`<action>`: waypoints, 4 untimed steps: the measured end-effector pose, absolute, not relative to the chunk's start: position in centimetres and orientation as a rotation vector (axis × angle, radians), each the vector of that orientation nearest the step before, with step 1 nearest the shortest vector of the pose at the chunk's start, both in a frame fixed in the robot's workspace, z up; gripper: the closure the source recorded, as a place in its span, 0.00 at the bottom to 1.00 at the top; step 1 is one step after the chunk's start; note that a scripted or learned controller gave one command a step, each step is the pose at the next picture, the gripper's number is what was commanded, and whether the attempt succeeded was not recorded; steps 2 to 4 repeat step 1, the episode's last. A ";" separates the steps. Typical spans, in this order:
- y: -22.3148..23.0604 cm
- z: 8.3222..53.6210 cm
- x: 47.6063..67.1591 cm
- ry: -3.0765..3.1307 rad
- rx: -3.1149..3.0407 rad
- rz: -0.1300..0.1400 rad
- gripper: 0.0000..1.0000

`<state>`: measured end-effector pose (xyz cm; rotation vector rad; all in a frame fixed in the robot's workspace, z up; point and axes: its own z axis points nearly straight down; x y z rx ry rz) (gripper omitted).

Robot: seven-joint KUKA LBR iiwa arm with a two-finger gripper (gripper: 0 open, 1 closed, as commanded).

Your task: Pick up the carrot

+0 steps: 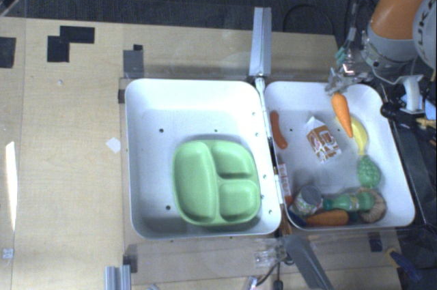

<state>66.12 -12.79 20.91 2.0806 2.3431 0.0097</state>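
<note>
Now, carrot [342, 114]: tapered, smooth orange, dangling just below gripper [339, 81].
Gripper: fingers appearing to be pinching carrot's top (blurry).
Right bin [389, 166]: glossy white, shallow.

Fixed above the counter [61, 145], looking down at a slant. Far enough back to take in both white bins side by side, the left bin [143, 145] and the right bin [399, 193], plus bare wood to the left and dark floor along the top. Arm [410, 2] entering from the upper right corner, cropped by the edge.
</note>
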 end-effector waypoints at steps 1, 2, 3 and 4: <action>-13.8 33.6 66.6 2.260 2.170 0.008 1.00; -13.8 33.6 66.6 2.260 2.170 0.008 1.00; -13.8 33.6 66.6 2.260 2.170 0.008 1.00; -13.8 33.6 66.6 2.260 2.170 0.008 1.00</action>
